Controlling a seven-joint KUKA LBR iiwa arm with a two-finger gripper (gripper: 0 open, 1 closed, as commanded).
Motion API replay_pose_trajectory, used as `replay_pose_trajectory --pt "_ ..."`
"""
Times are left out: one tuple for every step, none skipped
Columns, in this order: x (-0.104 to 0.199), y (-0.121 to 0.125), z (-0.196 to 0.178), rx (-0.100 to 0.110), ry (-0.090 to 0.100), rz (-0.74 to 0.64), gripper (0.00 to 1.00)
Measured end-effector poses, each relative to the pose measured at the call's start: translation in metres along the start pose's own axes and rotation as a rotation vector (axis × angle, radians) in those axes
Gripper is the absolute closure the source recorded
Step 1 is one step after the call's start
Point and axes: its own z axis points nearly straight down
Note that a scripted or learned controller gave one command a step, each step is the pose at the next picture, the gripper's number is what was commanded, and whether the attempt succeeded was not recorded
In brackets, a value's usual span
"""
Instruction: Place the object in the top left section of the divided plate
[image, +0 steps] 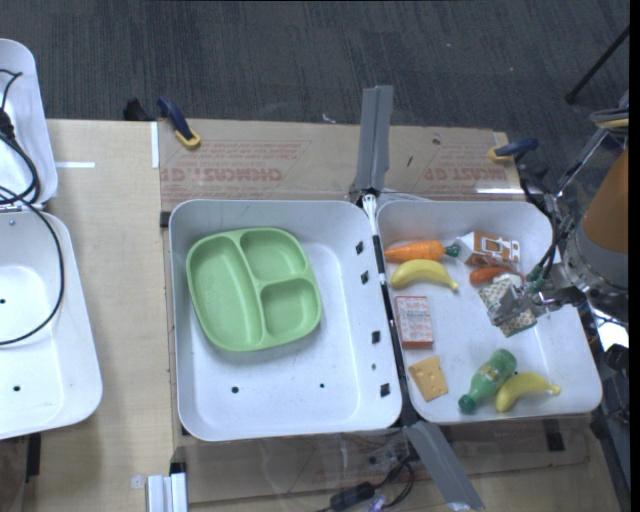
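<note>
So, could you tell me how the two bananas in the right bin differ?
The upper banana lies near the bin's left side, just below the carrot; the lower banana lies near the front right corner, touching the green bottle. The upper one looks longer. Both are yellow and curved.

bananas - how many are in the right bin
2: one banana near the bin's upper left, below the carrot; another banana at the lower right beside the green bottle.

carrot (413, 249), two bananas (422, 274), green bottle (487, 379), cheese wedge (429, 378), red box (413, 321)
</note>
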Motion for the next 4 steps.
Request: replay_pose_trajectory --pt "0.044 0.038 0.018 0.001 0.001 0.05 1.0" --pt "0.026 0.054 0.129 -0.002 0.0 0.093 1.0" --pt "0.083 0.011 0.03 0.0 0.001 -0.014 1.0" --pt "0.116 0.145 0.03 0.0 -0.001 -0.141 1.0"
